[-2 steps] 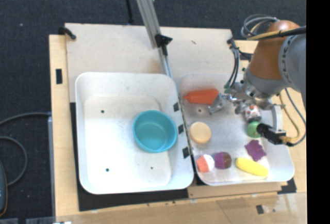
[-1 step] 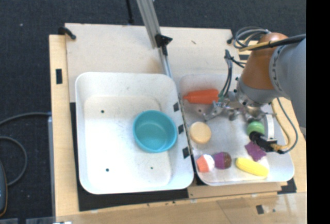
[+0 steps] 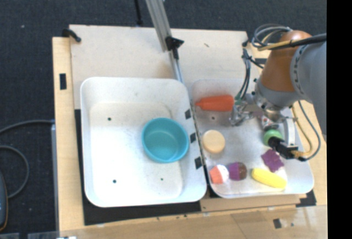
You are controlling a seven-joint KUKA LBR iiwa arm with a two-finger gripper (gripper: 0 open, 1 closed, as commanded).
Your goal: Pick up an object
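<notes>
Orange is the colour nearest the hand (image 3: 240,115): an orange carrot-shaped object (image 3: 215,103) lies at the far end of the right bin (image 3: 308,177), just beside the hand and toward the left bin (image 3: 93,122). Its long axis runs across the view, roughly left to right, with the near end pointing at the hand. That is the relation the coming move turns on, in my judgement, since a grasp would have to close across that axis, not along it.

Whether the hand is open or closed I cannot tell; it sits low in the right bin below the grey arm and its orange band, partly lost among cables (the metal parts there blur together), and nothing is visibly between it.

Other candidates lie further off in the same bin: a tan round block (image 3: 214,141) toward the middle, a red and white piece (image 3: 219,174) touching a dark purple one (image 3: 237,171) at the near edge, a yellow banana-shaped object (image 3: 269,178) beside a purple block (image 3: 272,159), and a green piece (image 3: 270,136) close under the arm's wrist. A blue bowl (image 3: 165,140) sits in the left bin, well apart from the hand. The light wooden surface (image 3: 121,50) carries both bins
</notes>
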